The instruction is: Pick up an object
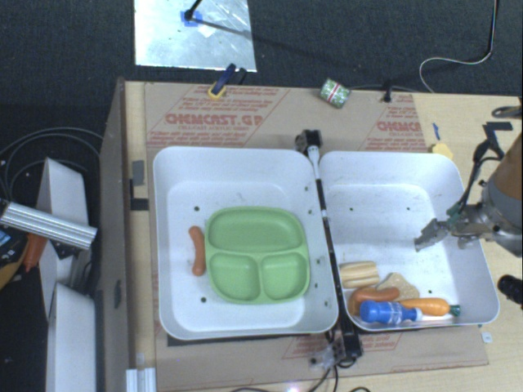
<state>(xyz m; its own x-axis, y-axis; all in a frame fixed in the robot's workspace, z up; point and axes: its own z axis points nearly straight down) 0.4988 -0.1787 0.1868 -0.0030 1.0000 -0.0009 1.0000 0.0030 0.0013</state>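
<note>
Nearest the bottom edge of the frame, you have the pile of toy food in the lower right corner of the right bin [392, 188]. A blue-capped bottle [382, 312] lies on its side along the bin's near wall, with an orange carrot [425, 306] just beside it to the right. Touching these from above are a reddish sausage [369, 296], a tan bread piece [399, 285] and a pale hot dog bun [358, 273] near the divider between the bins. None of these items is lifted.

In the left bin [176, 186], lower left centre of the frame, a green three-compartment plate [257, 253] lies flat. A second sausage [197, 251] lies on the bin floor just beside the plate's left rim, apart from it.

At the right edge of the frame, mid-height, your hand [431, 235] reaches over the right side of the right bin, above the food pile in the picture and apart from it. Nothing is seen in it. You cannot tell how far its tips are parted.

Farther up, the cardboard-covered surface [245, 113] carries a small green roll [334, 92] and a yellow-and-blue clip [222, 82]. Beyond it, at upper left, a shiny metal sheet [194, 23] lies on the dark floor.
</note>
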